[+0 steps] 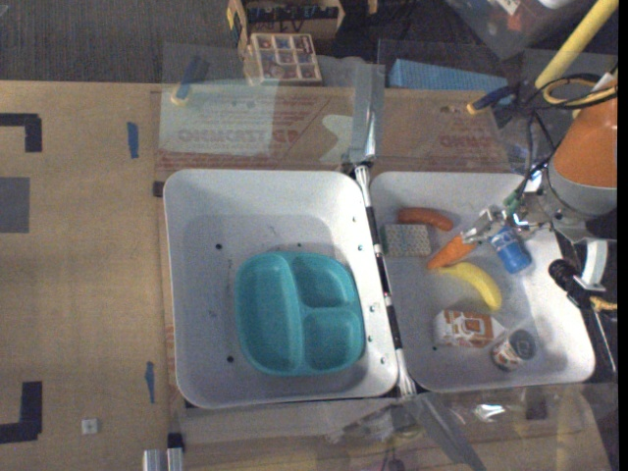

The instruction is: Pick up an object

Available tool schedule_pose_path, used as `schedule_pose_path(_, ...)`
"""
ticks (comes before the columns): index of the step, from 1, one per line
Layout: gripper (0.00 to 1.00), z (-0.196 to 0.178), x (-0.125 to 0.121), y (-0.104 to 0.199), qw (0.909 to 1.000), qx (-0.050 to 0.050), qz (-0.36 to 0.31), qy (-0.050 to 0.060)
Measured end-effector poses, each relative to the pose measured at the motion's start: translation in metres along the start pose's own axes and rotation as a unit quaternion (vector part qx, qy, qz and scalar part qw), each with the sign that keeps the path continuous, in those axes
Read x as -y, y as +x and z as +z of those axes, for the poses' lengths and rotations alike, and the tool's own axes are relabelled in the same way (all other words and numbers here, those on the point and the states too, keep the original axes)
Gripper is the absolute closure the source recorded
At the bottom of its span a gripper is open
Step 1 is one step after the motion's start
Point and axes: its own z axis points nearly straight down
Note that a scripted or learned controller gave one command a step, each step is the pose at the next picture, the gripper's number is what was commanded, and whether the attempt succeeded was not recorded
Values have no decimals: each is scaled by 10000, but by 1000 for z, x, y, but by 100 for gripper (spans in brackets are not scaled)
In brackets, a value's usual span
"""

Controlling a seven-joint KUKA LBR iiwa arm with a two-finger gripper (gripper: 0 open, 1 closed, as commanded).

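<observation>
The left bin point(196, 224) held a teal divided tray point(297, 312). The right bin point(549, 361) held a sausage point(424, 218), grey sponge point(407, 238), carrot point(449, 253), banana point(474, 284), small carton point(464, 329), cup point(512, 348) and blue bottle point(510, 252). The gripper point(498, 222) hung above the carrot; its grasp state could not be determined. Both bins sat on a tan bench point(78, 292); printing on the clear sheet point(221, 126) behind them was illegible.

1. My arm point(587, 165) enters from the right edge, grey, orange band above the wrist.
2. Wrist angled down and leftward over the right bin.
3. My gripper point(488, 228) sits low; finger state not resolvable from this view.
</observation>
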Motion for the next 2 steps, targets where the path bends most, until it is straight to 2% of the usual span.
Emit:
schedule_pose_path(1, 100, -9, 1, -4, 10000, 31, 10, 15)
schedule_pose_path(2, 100, -91, -24, 59, 9981, -31, -589, 189)
